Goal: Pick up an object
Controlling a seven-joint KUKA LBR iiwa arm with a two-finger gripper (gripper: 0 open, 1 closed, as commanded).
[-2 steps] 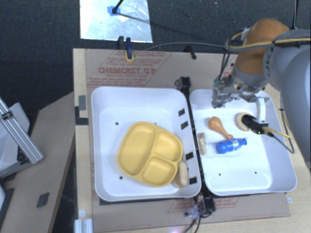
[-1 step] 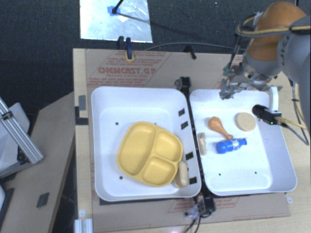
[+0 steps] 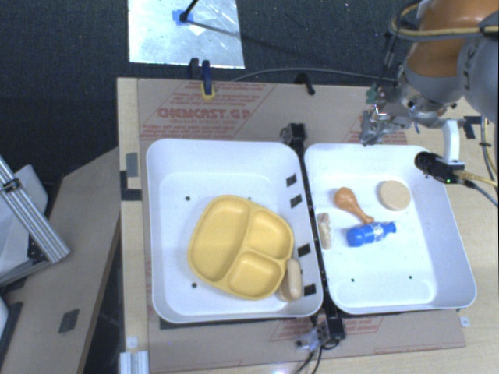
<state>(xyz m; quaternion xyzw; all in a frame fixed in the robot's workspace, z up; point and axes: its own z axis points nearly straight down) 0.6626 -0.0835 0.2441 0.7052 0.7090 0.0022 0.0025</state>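
Gripper [image 3: 377, 125] above right bin's [image 3: 444, 287] far rim; finger state: cannot tell, nothing seen held. Bottle [image 3: 369, 233] mid-bin, drumstick [image 3: 349, 202] just beside, disc [image 3: 394, 195] nearby. Advice: descend centred over bottle, close across narrow width, clear of drumstick.

the bench [image 3: 132, 209] carries a brown cardboard sheet [image 3: 218, 111] with two white bins [image 3: 168, 209] side by side.

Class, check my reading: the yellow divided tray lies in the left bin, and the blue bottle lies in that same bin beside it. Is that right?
Not quite. The yellow divided tray does lie in the left bin, but the blue bottle lies in the right bin, near the orange drumstick-shaped toy and the round beige piece, as the camera view shows.
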